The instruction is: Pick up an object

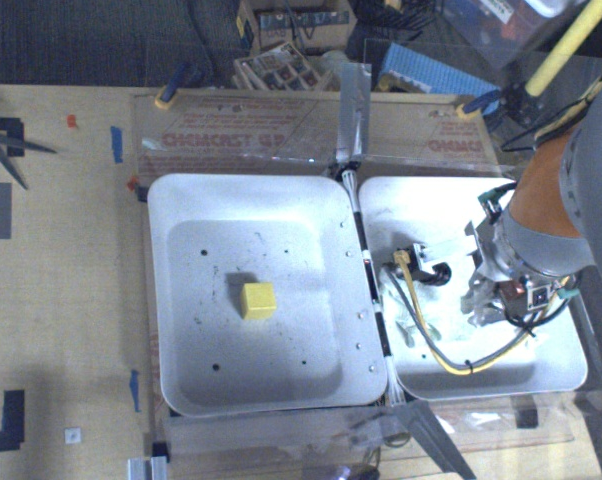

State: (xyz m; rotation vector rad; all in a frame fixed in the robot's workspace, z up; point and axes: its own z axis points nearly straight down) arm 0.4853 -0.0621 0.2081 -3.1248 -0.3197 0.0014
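Observation:
A small yellow cube (259,300) lies near the middle of the left bin (181,208), on its own. My gripper (473,304) hangs low over the right bin (421,196), to the right of that bin's centre, with the grey arm and its orange band rising behind it. The gripper is far from the cube, across the wall between the two bins. I see nothing held at the gripper.
The wall between the bins (366,278) runs between the gripper and the cube. Small pale grey bits (409,326) lie on the right bin's floor, too unclear to name. A wooden bench (51,268) surrounds the bins.

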